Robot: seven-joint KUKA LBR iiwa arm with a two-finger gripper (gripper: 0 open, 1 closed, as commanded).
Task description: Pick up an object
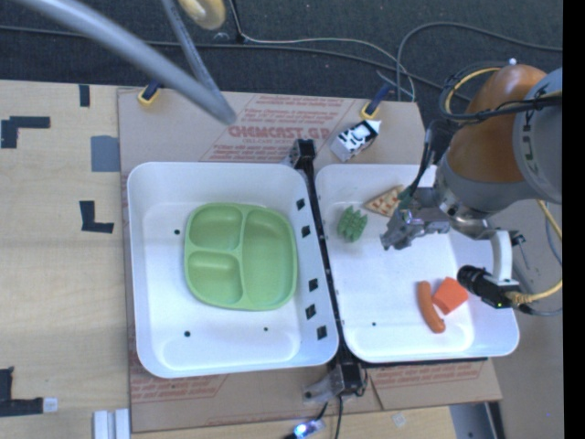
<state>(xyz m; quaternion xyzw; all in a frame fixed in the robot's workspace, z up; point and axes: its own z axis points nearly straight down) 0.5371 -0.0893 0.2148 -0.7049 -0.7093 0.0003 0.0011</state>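
arm (pixel 498 144) comes in from 3 o'clock, grey body with the orange band, wrist over the right bin (pixel 393 337). gripper (pixel 399 233) hangs low above the upper part of that bin, fingertips pointing toward 8 o'clock. can't tell whether it's released or clenched, the tip is too dark and blurred. nothing visible in it.

right bin contents:
- green leafy piece (pixel 352 223) at about 9 o'clock from the gripper, near but apart, close to the divider side
- tan waffle-like wedge (pixel 384 199) at about 11 o'clock from the gripper, just beside it, partly covered by the wrist hardware
- orange carrot-shaped stick (pixel 430 307) at about 5 o'clock from the gripper, well apart, lying lengthwise
- orange block (pixel 450 295) touching or just beside the stick on its 3 o'clock side

left bin (pixel 155 245) holds a green divided plate (pixel 242 254), three compartments, lying flat around the bin's centre.

both bins sit on a cardboard sheet (pixel 274 122) on the wooden bench (pixel 55 273). small black-and-white item (pixel 355 136) on the cardboard at 12 o'clock of the right bin, outside it. black clips along the seam between the bins. cables run across the dark floor at the top.
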